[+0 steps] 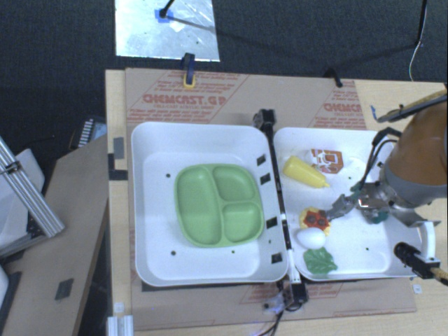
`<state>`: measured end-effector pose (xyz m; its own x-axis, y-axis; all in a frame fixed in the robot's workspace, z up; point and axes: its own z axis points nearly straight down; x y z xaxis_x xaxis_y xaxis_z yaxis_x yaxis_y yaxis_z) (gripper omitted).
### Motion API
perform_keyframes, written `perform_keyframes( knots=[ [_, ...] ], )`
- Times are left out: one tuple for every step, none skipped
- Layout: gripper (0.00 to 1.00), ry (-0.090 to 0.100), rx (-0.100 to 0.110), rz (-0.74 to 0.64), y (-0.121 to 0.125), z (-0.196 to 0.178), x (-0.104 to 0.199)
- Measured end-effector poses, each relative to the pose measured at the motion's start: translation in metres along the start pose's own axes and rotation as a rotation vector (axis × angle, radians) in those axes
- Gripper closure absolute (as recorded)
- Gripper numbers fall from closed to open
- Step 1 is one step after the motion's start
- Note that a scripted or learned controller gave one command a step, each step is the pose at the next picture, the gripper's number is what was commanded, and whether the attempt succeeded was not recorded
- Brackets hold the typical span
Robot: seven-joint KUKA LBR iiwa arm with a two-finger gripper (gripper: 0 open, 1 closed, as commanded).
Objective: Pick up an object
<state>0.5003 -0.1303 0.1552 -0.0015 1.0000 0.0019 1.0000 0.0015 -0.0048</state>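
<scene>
Toys crowd the right bin (378, 261)'s left side: we see a white egg (311, 239), probably light, hard and slippery, just beside the gripper (334, 209). We cannot tell its fingers' state; we'd pinch the egg's middle.

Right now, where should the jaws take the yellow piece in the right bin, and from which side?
Probably across the middle of the yellow piece, coming straight down from above. It lies flat and elongated, slanting from upper left to lower right, so closing across its narrow width should hold best. An orange-and-white item sits close at its upper right, so keep clear of that end.
</scene>
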Motion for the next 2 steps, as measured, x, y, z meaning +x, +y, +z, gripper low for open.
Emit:
perform_keyframes(
  knots=[
    [0.00,0.000,-0.001,0.001,-0.006,0.045,-0.003],
    [0.00,0.001,-0.006,0.001,-0.005,0.069,-0.003]
  ],
)
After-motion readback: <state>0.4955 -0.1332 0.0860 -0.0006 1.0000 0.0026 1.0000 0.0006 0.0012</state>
